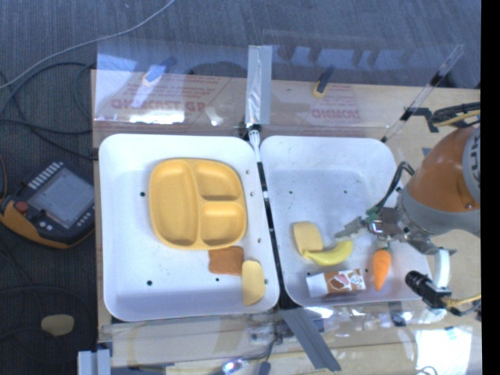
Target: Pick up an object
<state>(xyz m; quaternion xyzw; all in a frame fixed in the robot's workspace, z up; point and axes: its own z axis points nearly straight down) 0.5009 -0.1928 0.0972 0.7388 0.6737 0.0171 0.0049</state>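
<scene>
In the right bin (336, 158), a yellow banana (330, 253) lies against a pale yellow block (306, 235). An orange carrot (380, 268) stands beside a small white and brown packet (337, 282) near the front wall. My gripper (380, 230) hangs low over the bin's right side, just above the carrot's top end and right of the banana. The grey wrist with its orange band (445, 182) covers the bin's right wall. Nothing shows in the gripper's hold.
The left bin (125, 287) holds a yellow divided plate (197, 203), a brown toast slice (226, 261) and a pale yellow piece (253, 281). A metal divider (258, 84) stands behind the bins. A handheld pendant (51, 201) lies on the floor at left.
</scene>
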